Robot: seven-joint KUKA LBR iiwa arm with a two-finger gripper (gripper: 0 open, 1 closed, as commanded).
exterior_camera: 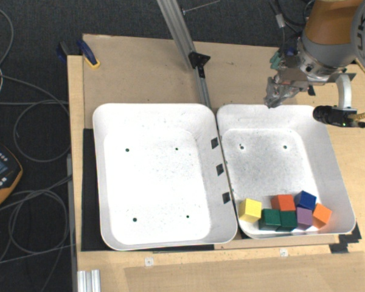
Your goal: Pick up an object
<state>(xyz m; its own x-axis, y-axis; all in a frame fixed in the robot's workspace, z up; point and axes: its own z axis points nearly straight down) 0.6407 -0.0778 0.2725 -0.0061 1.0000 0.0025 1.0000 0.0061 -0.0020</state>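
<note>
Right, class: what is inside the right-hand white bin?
Inside the right bin, along its near edge, sits a cluster of blocks: yellow, green, red-orange, blue, purple and orange. Anything beneath them is covered.

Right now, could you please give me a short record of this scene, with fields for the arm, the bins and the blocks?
arm: grey KUKA arm with orange band, reaching in from the right
gripper: gripper above the far rim of the right bin
left bin: left bin, white, shallow
right bin: right bin, white, blocks clustered at its near edge
blocks: yellow block, green block, red block, blue block, purple block, orange block
held object: none seen at the gripper
</note>
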